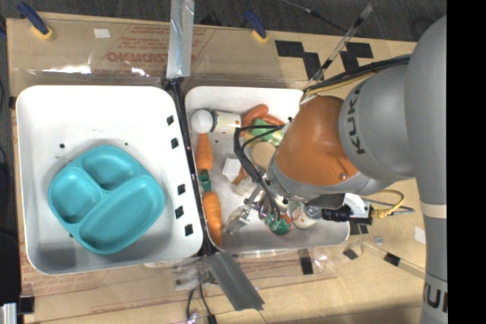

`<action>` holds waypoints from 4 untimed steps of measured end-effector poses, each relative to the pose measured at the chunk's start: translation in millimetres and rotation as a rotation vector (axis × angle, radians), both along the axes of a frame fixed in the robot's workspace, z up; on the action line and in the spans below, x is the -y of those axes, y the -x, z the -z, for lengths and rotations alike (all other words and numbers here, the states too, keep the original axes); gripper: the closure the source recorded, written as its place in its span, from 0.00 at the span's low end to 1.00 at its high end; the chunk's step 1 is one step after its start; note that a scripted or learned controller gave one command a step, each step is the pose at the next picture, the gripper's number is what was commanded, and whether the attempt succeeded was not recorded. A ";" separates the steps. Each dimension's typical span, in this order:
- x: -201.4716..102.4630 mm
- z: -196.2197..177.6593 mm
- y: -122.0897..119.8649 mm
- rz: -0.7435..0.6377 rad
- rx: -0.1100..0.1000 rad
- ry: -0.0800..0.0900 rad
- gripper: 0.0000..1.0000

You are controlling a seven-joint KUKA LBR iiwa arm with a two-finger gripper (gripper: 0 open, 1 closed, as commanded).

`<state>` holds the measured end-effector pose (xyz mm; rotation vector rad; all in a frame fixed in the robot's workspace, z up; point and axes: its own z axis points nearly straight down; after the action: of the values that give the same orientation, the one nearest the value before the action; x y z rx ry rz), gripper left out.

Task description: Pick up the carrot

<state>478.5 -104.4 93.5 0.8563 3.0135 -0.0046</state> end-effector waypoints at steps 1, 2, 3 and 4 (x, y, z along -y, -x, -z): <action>-1.9 -9.6 -0.6 -0.008 -0.001 -0.003 1.00; -89.3 -100.6 0.1 -0.166 -0.002 -0.006 1.00; -103.3 -262.3 -17.2 -0.310 0.005 -0.001 1.00; -137.6 -175.3 2.4 -0.339 -0.013 -0.004 1.00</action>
<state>476.1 33.3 268.8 0.3372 3.1282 -0.0019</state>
